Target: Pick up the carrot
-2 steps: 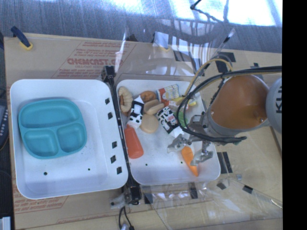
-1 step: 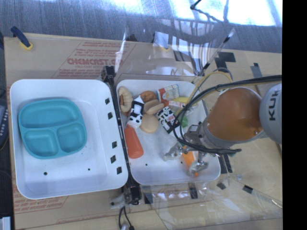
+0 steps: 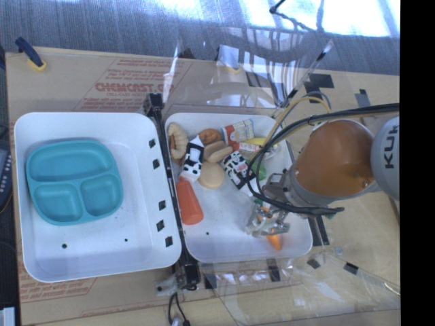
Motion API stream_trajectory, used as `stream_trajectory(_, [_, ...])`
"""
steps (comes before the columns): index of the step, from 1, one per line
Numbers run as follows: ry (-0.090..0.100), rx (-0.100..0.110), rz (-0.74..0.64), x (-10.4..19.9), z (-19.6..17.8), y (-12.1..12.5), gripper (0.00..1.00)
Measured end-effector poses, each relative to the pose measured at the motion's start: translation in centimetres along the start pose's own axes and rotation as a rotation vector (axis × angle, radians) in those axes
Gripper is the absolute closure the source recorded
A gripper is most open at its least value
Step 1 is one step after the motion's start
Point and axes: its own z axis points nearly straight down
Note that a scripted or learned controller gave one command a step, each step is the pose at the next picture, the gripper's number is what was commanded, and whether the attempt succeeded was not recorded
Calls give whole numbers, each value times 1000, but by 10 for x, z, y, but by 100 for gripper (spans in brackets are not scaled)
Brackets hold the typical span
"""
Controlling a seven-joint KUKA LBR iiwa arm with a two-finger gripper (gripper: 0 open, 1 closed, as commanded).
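Observation:
A long orange carrot (image 3: 189,201) lies flat along the left wall of the right bin (image 3: 224,250), pointing front to back. My gripper (image 3: 264,221) hangs low over the bin's front right corner, well to the right of that carrot and apart from it. A small orange piece (image 3: 274,240) shows just below the gripper, near the front wall. Whether it is held or resting on the floor cannot be made out. The arm's orange band (image 3: 333,158) sits above the wrist.
The back of the right bin holds a pile of toy food: a black-and-white cow-print piece (image 3: 236,167), tan round pieces (image 3: 211,175) and a small carton (image 3: 239,132). A teal divided plate (image 3: 71,180) rests in the left bin (image 3: 88,257). Cables (image 3: 285,124) hang over the right bin.

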Motion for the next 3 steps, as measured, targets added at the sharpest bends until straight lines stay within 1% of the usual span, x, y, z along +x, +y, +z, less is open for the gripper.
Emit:
stream_trajectory(1, [1,0,-205,-14,-54,18,100])
stream_trajectory(2, [1,-1,-204,-14,-54,18,0])
stream_trajectory(3, [-1,-3,-274,-15,11,-18,0])
